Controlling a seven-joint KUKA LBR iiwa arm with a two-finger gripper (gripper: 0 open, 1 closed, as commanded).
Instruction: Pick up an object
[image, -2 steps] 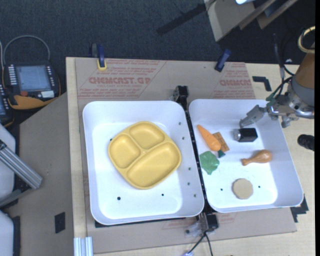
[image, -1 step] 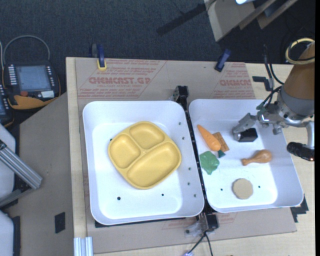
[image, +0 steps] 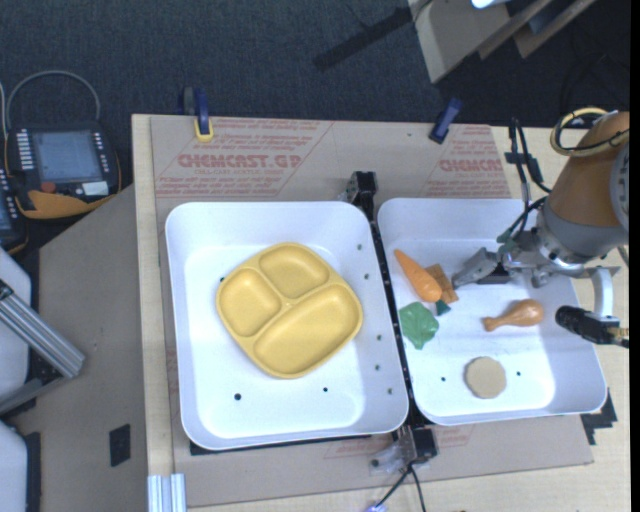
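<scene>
Carrot just left of jaws, right bin.

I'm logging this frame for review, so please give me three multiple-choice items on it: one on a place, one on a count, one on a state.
1. Where is the yellow divided plate?
A. left bin
B. right bin
C. on the bench outside both bins

2. How many loose objects lie in the right bin?
A. two
B. four
C. six

3. How does the carrot lie?
A. flat on the bin floor
B. lifted in the tool
C. on the plate

Answers: 1 A, it sits in the left bin. 2 B, carrot, green piece, drumstick, round biscuit. 3 A, it rests on the floor beside the tool.
</scene>
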